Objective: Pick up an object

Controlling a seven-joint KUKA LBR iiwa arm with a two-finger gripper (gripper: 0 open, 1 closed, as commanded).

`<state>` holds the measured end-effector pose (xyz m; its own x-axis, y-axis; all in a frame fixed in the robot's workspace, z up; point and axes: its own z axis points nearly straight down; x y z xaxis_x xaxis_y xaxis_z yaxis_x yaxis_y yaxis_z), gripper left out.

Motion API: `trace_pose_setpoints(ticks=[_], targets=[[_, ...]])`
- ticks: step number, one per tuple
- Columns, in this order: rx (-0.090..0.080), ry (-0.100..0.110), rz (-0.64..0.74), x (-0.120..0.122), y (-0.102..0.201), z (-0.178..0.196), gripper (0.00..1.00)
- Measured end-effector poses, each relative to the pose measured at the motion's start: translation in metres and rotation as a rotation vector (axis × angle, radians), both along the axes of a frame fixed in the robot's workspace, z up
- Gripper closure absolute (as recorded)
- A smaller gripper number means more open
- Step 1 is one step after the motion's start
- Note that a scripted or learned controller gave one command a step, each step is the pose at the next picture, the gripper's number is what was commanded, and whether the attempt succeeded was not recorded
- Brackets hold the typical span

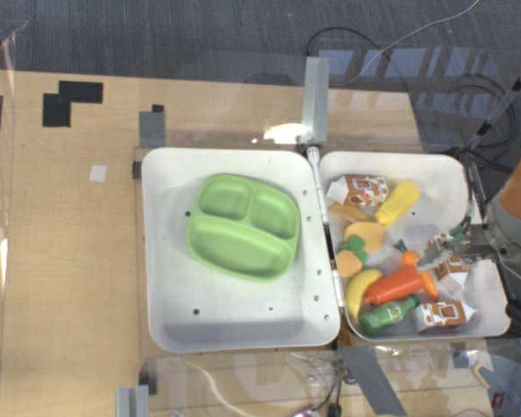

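Holding one green plate point(243, 226), two bins point(161, 320) adjoin.

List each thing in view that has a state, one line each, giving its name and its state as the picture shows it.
green divided plate: upright in the left bin, compartments bare.
yellow bottle: lying on its side in the right bin.
toy carrot: lying flat.
green bottle: lying on its side.
banana: lying flat.
end effector: low over the right bin, beside the toy carrot.
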<state>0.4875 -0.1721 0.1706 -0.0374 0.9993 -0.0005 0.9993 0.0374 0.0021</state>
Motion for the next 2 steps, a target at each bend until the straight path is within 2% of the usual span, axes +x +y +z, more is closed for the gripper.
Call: trace_pose_setpoints(ticks=[1,2], targets=[[-0.009,-0.043,-0.286,0.033,-0.031,-0.051,0.0],[-0.003,-0.053,-0.694,0.05,-0.022,-0.062,0.0]])
